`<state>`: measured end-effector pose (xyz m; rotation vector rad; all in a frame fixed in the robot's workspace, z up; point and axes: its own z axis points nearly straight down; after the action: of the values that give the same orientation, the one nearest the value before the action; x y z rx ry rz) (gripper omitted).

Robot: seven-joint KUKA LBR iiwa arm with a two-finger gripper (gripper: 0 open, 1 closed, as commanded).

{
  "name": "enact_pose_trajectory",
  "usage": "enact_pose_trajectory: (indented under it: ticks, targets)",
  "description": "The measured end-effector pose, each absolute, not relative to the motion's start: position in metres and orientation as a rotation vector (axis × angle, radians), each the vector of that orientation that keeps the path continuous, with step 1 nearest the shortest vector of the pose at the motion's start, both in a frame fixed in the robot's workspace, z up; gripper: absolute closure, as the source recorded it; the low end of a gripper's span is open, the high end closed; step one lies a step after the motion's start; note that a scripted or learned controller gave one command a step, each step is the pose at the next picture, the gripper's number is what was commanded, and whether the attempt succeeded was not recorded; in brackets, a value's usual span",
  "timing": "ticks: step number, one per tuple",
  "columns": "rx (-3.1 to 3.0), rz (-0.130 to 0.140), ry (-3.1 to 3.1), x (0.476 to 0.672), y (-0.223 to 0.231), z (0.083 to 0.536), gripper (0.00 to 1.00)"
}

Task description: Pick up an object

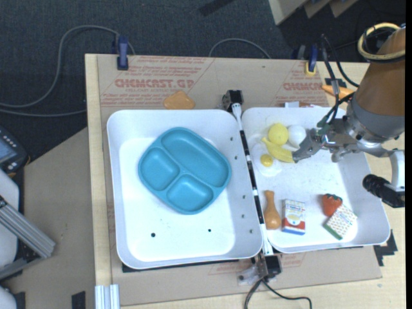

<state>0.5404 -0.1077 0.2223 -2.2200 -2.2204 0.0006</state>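
Note:
My gripper (317, 155) hangs over the upper part of the right bin (376, 230), below the grey wrist and orange band. It is open, and I see only white bin floor between the fingers. Its left fingertip (300, 152) is just right of a yellow banana (278, 150), which lies under a yellow lemon (278, 134) and beside a white ball (296, 134). Lower in the same bin lie an orange bottle-shaped toy (271, 210), a small red and white box (295, 216), a red strawberry (331, 203) and a green-white packet (340, 223).
The left bin (125, 237) holds a blue divided plate (184, 169). A small yellow and white piece (267, 162) lies by the bins' shared rim. An orange object (179, 100) sits on the bench behind the left bin. Cables run along the back edge.

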Motion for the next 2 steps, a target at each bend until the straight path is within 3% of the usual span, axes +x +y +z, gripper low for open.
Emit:
enact_pose_trajectory:
  ticks: [1,2]
  targets:
    - [-2.230,0.000,-2.222,0.608,-0.173,0.185,0.00]
    - [-2.207,0.009,-2.218,0.636,-0.091,0.079,0.00]
